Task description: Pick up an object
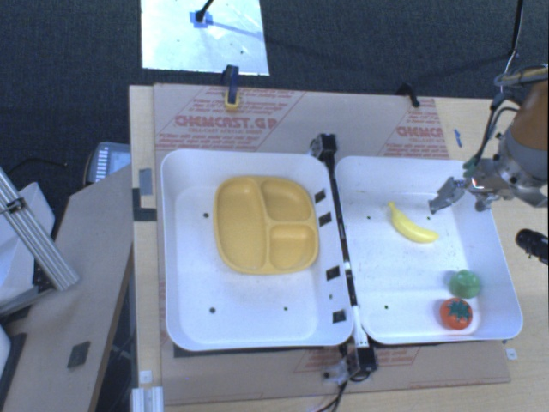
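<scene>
Robotics lab: plywood bench (283, 114) with two white bins (184, 256) clamped together, aluminium extrusion (34, 239) at left, dark carpet floor (69, 50), loose cables (517, 15), toy food props.

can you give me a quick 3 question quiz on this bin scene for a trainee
1. True or false: the banana lies in the same bin as the yellow tray.
2. Which is nearest the tool? A banana, B green ball, C tomato
3. How many compartments does the yellow tray have?

Key: 1 false, it lies in the right bin, the tray in the left bin. 2 A. 3 three.
</scene>
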Action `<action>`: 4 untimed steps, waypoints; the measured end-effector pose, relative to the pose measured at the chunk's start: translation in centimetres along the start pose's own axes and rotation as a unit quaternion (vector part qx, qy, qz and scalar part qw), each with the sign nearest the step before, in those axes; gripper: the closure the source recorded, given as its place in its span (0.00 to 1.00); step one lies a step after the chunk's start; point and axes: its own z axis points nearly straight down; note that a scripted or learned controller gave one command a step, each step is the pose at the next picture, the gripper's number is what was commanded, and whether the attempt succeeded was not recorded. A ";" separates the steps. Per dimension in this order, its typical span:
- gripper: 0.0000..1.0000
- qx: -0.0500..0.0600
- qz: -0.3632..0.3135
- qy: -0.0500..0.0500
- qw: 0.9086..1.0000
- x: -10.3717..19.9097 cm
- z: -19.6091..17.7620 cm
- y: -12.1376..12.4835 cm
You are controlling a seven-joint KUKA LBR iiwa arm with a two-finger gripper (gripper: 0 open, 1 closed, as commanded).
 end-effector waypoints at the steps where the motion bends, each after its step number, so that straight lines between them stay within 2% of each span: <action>1: 0.00 0.002 0.001 0.000 1.000 -0.2 6.3 -0.1; 2: 0.00 0.002 0.001 0.001 1.000 -0.1 11.5 -0.2; 3: 1.00 -0.001 0.001 -0.001 1.000 -0.2 10.1 0.1; 4: 1.00 -0.004 -0.001 -0.001 1.000 -0.2 3.6 0.7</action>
